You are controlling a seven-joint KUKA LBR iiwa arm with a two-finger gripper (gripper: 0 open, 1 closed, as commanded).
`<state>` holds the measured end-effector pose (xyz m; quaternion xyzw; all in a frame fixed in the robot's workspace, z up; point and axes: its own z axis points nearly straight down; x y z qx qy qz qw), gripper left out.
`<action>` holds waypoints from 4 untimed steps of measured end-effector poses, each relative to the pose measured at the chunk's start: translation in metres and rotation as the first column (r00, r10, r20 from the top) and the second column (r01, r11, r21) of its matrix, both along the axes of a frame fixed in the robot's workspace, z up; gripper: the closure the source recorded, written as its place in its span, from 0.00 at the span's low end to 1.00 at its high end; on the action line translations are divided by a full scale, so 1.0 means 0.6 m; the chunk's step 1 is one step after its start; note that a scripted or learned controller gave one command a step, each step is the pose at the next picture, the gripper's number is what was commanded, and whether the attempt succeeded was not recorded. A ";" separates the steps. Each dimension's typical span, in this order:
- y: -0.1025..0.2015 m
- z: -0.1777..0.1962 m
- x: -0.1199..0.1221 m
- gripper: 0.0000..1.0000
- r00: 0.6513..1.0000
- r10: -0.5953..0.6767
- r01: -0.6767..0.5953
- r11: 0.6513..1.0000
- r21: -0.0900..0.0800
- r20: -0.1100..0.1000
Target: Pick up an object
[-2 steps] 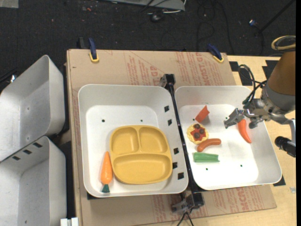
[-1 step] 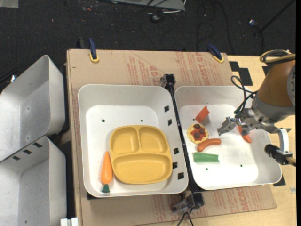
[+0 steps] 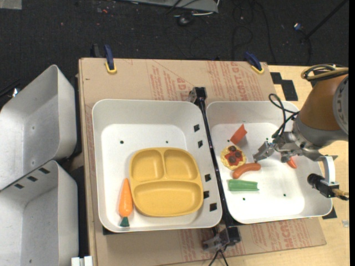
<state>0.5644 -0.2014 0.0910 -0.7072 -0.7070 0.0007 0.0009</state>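
The gripper (image 3: 265,149) hangs low in the right bin (image 3: 288,206), just right of the toy sausage (image 3: 246,170), probably lining up a grasp. Its fingers look slightly apart with nothing between them, though they are small and hard to read. The pizza slice (image 3: 233,156) lies just above the sausage and the green bean pod (image 3: 243,186) just below it.

Both white bins (image 3: 150,112) look like smooth, faintly glossy moulded plastic. Inside the left bin, the yellow divided tray (image 3: 166,182) is matt plastic, and the orange carrot (image 3: 125,198) just left of the tray has a slight sheen. The worktop (image 3: 166,73) beyond the tray looks like printed, matt brown cardboard.
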 end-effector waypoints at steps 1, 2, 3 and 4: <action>-0.001 0.020 0.002 1.00 1.000 0.000 0.000 1.000 -0.001 0.004; -0.011 0.122 0.011 1.00 1.000 0.002 -0.002 1.000 -0.003 0.009; -0.012 0.212 0.014 1.00 1.000 0.003 -0.003 1.000 -0.003 0.009; 0.076 0.231 0.002 1.00 1.000 0.008 -0.008 1.000 0.001 0.003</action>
